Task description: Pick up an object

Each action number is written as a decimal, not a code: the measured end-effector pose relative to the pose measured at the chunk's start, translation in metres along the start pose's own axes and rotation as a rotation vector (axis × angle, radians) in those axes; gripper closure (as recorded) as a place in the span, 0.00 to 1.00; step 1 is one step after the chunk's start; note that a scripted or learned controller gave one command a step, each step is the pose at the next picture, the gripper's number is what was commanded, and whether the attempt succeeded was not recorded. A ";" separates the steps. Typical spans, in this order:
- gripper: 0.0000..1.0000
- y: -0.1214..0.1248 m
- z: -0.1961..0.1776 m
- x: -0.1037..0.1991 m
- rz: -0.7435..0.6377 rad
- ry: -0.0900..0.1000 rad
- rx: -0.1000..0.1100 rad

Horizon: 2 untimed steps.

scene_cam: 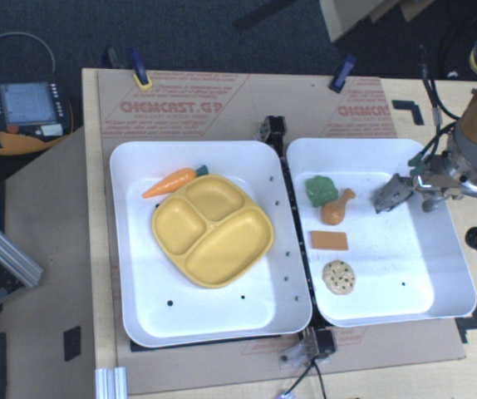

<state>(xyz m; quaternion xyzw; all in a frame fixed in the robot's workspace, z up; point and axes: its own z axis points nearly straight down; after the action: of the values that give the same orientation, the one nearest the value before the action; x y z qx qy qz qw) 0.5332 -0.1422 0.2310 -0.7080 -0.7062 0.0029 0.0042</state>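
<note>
The gripper (390, 196) hangs over the right bin (438, 302), in its far right part, just right of the chicken drumstick (336, 209); nothing shows between its fingers, and how far they are parted I cannot tell. To grasp well, I judge it should centre over one item, drop straight down and close across the narrow side, keeping clear of neighbours. The right bin holds a green broccoli piece (321, 189) touching the drumstick, an orange cracker (329, 240) nearer, and a cookie (338, 277) nearest. The left bin (139, 306) holds a yellow divided plate (212, 231) with a carrot (170, 182) against its far left edge
</note>
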 end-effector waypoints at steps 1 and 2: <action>0.00 0.002 -0.005 0.000 -0.003 -0.002 -0.010; 0.00 -0.003 0.058 -0.001 -0.002 0.001 -0.001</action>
<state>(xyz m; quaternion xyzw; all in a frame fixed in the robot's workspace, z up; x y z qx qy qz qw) 0.5294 -0.1426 0.1729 -0.7074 -0.7068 0.0021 0.0041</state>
